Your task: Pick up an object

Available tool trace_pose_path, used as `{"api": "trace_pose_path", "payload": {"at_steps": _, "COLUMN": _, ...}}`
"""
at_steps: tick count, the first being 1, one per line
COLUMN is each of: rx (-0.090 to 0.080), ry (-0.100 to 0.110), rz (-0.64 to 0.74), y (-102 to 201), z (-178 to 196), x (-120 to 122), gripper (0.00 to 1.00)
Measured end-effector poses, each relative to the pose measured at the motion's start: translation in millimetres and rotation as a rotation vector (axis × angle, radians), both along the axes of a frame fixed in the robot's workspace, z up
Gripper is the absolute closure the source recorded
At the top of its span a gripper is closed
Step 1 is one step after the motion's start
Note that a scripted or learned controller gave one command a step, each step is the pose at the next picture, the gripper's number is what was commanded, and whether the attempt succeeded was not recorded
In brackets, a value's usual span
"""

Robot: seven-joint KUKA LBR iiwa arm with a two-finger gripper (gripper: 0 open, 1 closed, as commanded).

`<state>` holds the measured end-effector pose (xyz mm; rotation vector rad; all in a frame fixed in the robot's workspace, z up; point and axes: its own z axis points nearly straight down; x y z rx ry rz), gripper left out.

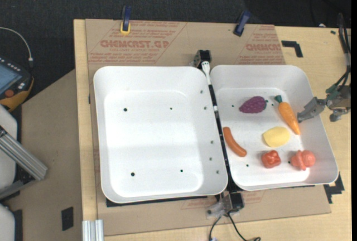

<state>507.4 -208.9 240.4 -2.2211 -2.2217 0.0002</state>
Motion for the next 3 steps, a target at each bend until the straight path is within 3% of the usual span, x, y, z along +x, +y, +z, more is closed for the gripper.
{"api": "trace_pose_path", "payload": {"at_steps": 1, "rx": -0.002, "ry": -0.003, "rz": 0.001, "y": -0.1, "z": 10.6, "x": 0.8, "gripper": 1.0}}
{"api": "trace_pose_path", "payload": {"at_steps": 2, "rx": 0.001, "ry": 0.003, "rz": -0.003, "y": -16.3, "z": 3.8, "x": -29.8, "gripper": 1.0}}
{"api": "trace_pose_path", "payload": {"at_steps": 3, "rx": 0.003, "ry": 0.006, "rz": -0.001, "y": -14.2, "z": -82.3, "x": -29.2, "gripper": 1.0}}
